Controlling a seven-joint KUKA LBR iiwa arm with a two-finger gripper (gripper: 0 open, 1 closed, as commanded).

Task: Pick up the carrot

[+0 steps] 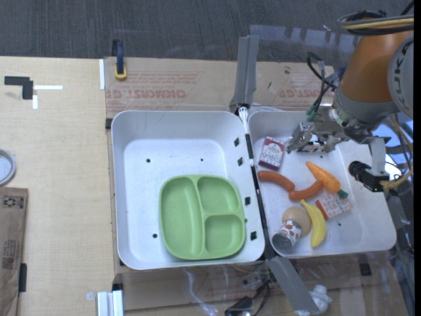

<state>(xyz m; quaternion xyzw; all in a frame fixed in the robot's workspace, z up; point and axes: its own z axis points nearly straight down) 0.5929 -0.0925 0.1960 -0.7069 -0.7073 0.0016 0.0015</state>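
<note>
One short orange carrot (324, 176) lies just toward the camera from the two-finger gripper (304, 139), long axis running diagonally; finger state cannot be told.

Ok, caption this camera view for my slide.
Gripper poised above the right bin, carrot lying untouched beside the sausage.

One fixed camera is looking down at a slant over both white bins (125, 176), arm (375, 71) entering from right.
</note>
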